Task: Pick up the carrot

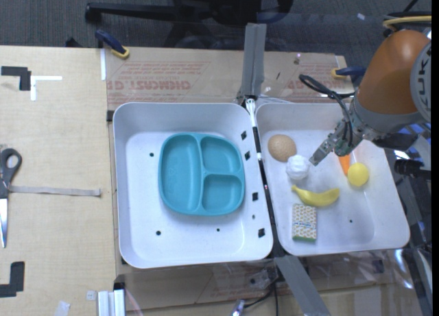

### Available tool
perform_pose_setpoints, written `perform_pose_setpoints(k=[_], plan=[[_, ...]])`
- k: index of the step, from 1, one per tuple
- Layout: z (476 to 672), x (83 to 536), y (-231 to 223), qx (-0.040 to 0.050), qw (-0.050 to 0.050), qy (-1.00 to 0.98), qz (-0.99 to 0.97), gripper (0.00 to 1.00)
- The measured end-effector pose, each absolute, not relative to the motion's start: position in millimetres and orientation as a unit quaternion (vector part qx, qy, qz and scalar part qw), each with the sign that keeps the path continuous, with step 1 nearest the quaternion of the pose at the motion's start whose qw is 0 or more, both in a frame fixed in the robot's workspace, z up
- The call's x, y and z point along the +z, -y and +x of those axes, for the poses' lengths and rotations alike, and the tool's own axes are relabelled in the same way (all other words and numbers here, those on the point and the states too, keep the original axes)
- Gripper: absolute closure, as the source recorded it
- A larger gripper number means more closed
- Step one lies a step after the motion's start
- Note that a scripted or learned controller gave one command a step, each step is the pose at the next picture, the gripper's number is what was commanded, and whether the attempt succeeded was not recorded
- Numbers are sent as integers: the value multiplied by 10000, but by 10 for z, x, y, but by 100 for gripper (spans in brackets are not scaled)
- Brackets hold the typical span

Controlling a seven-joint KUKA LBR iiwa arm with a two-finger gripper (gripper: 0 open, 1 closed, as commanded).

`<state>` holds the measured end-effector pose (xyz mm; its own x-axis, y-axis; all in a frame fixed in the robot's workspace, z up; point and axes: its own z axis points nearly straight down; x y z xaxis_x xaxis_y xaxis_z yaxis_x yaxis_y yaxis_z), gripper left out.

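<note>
From the overhead camera, my gripper (336, 144) hung over the right bin (384, 239), just beside the carrot (344, 162), and I could not tell its state. The carrot lay on the bin floor, not yet lifted, next to the lemon (358, 175). Mostly hidden; its long axis seemed to run toward the bin's far wall.

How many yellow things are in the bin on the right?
2. A banana lies mid-bin, just above a patterned packet, and a lemon sits to its upper right beside the carrot. The arm may hide others.
</note>
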<state>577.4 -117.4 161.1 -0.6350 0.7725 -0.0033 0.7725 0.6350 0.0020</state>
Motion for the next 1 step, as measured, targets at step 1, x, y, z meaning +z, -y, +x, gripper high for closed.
perform_pose_setpoints(k=[1], plan=[[6148,2016,964,-6,11,-8766,4813,100]])
